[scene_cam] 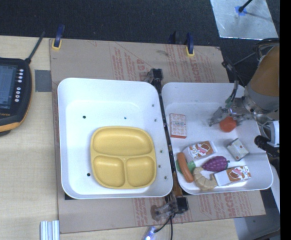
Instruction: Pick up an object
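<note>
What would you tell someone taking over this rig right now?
Gripper: low in the right bin, right at a small red-orange ball; I cannot tell whether it grips the ball.
Also in the right bin: a pink card, two small cartons, a purple grape bunch, a carrot, a grey block.
Left bin: a yellow divided tray.
Done: nothing lifted clear yet.
Left: secure one object and raise it.

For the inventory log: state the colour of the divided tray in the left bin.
Pale yellow all over; the divided tray shows plainly in the camera view, lying in the left bin.
</note>
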Controlling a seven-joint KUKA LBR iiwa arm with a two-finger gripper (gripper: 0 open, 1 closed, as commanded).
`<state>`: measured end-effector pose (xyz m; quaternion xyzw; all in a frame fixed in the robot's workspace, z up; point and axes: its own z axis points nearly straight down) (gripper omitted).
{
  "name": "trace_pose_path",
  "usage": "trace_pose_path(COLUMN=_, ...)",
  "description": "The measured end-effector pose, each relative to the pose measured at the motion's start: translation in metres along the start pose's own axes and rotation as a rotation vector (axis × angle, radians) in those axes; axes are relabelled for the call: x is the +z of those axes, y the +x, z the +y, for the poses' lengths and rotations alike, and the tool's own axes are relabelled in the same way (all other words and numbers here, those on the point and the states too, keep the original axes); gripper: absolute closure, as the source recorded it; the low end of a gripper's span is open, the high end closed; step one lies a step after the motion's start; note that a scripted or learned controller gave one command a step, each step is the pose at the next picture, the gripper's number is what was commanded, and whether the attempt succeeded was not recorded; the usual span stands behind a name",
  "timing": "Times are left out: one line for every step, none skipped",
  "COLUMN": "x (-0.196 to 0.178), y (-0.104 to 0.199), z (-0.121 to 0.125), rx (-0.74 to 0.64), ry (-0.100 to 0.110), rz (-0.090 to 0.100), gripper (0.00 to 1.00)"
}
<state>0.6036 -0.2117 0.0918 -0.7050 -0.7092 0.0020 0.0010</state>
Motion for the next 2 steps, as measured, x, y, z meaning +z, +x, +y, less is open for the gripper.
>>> trace_pose_path(x=-0.01, y=-0.001, z=0.0, rx=-0.002, ry=0.002, rz=-0.001, gripper=1.0)
trace_pose_path(x=0.0, y=0.048, z=0.049, rx=0.0, ry=-0.001, rz=0.001, gripper=1.0)
